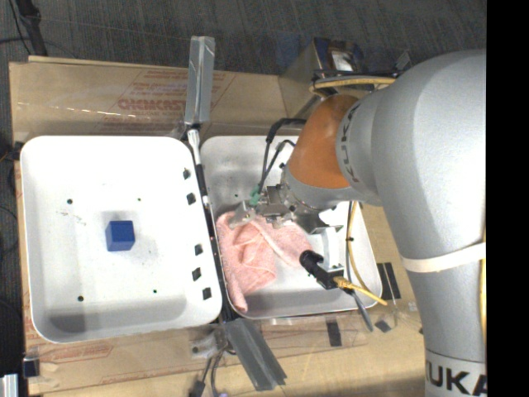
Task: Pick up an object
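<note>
A crumpled pink cloth [254, 253] lies in the right bin [227, 160], against its left wall and front. My gripper [263, 208] hangs right over the cloth's upper edge, reaching in from the right under the grey arm and its orange band [324, 147]. A small blue cube [121, 235] rests in the middle of the left bin [50, 172], far from the gripper.
A metal divider bar [198, 81] runs between the bins with black clips along the shared wall. Cables and a black connector [318, 269] trail over the right bin's right half. Brown cardboard [99, 89] lies under both bins.
</note>
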Tool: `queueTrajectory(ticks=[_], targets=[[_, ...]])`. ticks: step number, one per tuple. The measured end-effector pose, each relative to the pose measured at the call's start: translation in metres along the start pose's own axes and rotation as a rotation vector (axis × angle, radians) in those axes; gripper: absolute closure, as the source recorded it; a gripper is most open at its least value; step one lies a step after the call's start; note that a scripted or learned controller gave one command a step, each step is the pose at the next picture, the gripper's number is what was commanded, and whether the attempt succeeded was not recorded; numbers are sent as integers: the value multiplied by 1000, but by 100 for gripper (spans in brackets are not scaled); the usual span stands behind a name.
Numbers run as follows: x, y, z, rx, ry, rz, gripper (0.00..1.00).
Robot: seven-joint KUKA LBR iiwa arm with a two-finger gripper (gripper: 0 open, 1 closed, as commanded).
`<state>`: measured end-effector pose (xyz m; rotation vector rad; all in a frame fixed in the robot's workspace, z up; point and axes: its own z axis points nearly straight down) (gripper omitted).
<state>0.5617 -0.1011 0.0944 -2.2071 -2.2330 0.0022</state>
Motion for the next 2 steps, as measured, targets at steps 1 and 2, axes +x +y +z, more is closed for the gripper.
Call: queueTrajectory(ticks=[1,2], targets=[[0,0,-9,3,0,-2,100],[54,11,-121,0,0,-92,100]])
